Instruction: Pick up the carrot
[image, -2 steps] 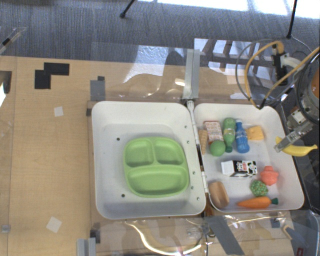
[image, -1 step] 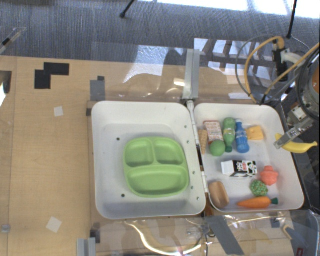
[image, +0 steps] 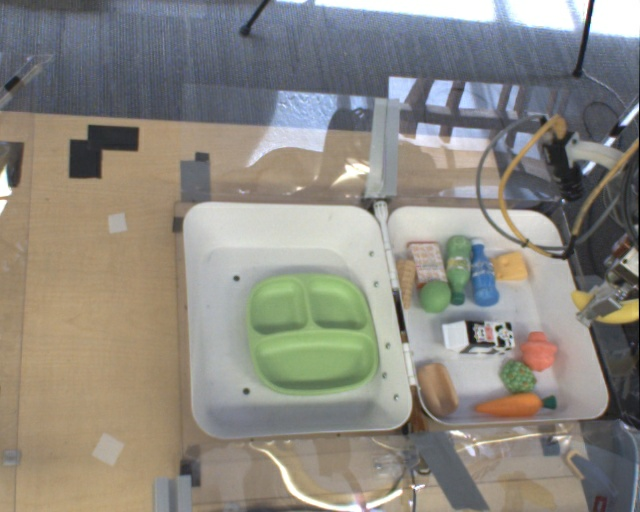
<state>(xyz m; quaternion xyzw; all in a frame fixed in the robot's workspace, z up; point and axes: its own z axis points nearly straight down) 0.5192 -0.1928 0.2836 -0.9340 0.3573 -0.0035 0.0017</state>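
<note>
The carrot (image: 513, 405) lies flat near the front edge of the right bin (image: 575, 300), its green end pointing right. Just above it sits a green bumpy ball (image: 518, 376), and to its left a bread roll (image: 437, 388). The gripper (image: 607, 300) is at the right rim of this bin, well apart from the carrot. The left bin (image: 210, 300) holds 1 green tray (image: 312, 332) with 3 compartments.
</note>
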